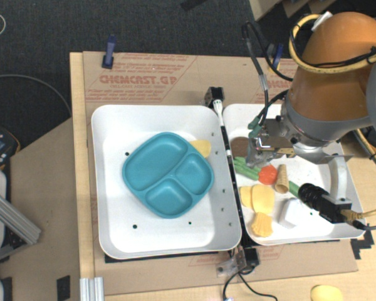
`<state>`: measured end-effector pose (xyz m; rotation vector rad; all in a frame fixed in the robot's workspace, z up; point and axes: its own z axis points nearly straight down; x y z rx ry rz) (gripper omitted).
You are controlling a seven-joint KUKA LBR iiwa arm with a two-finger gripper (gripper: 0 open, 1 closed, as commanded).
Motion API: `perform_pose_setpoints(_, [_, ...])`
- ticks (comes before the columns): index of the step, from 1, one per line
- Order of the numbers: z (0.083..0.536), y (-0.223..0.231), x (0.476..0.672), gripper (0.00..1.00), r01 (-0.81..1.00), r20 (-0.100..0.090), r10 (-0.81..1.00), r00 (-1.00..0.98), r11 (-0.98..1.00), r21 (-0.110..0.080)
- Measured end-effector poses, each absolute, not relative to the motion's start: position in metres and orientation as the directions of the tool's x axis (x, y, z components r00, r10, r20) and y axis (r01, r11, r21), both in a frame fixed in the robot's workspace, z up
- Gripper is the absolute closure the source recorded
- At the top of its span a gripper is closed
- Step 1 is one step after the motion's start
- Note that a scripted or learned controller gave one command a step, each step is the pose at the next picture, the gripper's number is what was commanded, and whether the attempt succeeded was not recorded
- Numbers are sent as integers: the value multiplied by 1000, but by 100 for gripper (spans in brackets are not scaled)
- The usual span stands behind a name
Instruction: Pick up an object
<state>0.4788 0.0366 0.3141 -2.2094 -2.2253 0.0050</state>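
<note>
**Hand low over the right bin, nothing lifted yet**

The arm reaches in from 3 o'clock and sets the hand [261, 157] low inside the right bin [238, 119], toward that bin's 9 o'clock wall. Whether the hand is wide or narrow cannot be told from this slanted view, and no object is seen in its hold.

The candidates for picking lie in a cluster just under and beside it. A green piece [246, 167] sits at the hand's 7 o'clock, an orange carrot-like toy [282, 178] at its 4 o'clock, and pale yellow pieces [257, 200] further off at 6 o'clock. A brown patch [239, 147] lies at its 9 o'clock.

The left bin [113, 168] carries a blue divided plate [168, 174].

By this look the approach is done. The grasp and the lift are judged still to come, and all objects rest on the bin floors.
</note>
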Motion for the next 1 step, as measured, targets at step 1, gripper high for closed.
perform_pose_setpoints(1, [291,122,478,100,1000,2,1000,-9,9,-6])
